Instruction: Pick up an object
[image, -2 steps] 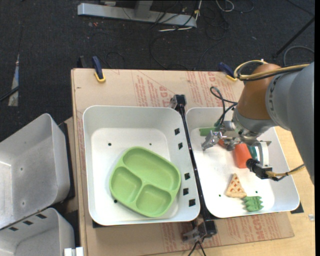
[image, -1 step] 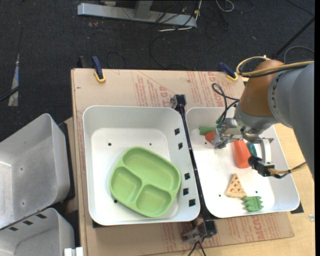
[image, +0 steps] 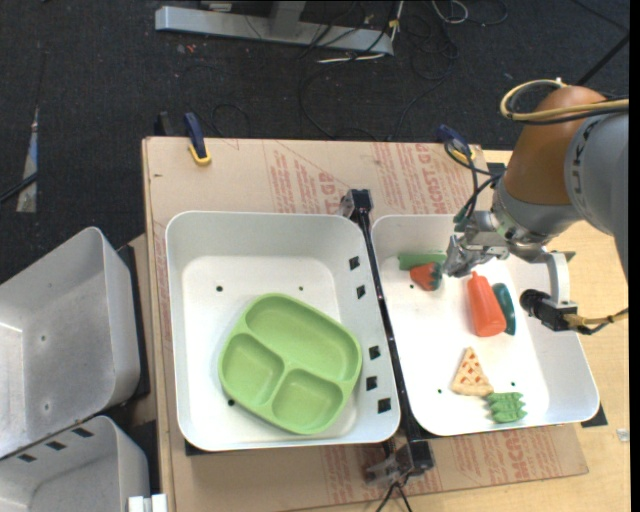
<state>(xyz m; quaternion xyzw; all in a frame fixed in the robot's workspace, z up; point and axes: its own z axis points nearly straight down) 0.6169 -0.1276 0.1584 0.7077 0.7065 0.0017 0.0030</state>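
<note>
The right bin (image: 560, 395) holds a small red and green toy (image: 424, 272) near its back left, an orange carrot-like piece (image: 487, 306) with a dark green item along its right side, a pizza slice (image: 470, 374), and a small green toy (image: 506, 406) at the front. My gripper (image: 460, 258) hangs low over the bin's back part, just right of the red and green toy and left of the carrot's top. From this angle its fingers blur into the wrist. Nothing is visibly held.
The left bin (image: 190, 300) holds a light green sectioned plate (image: 289, 362). A black divider clamp (image: 372, 300) runs between the bins. The grey arm with its orange band (image: 555, 130) comes in from the upper right. Spare white bins (image: 60, 340) stand off the bench at the left.
</note>
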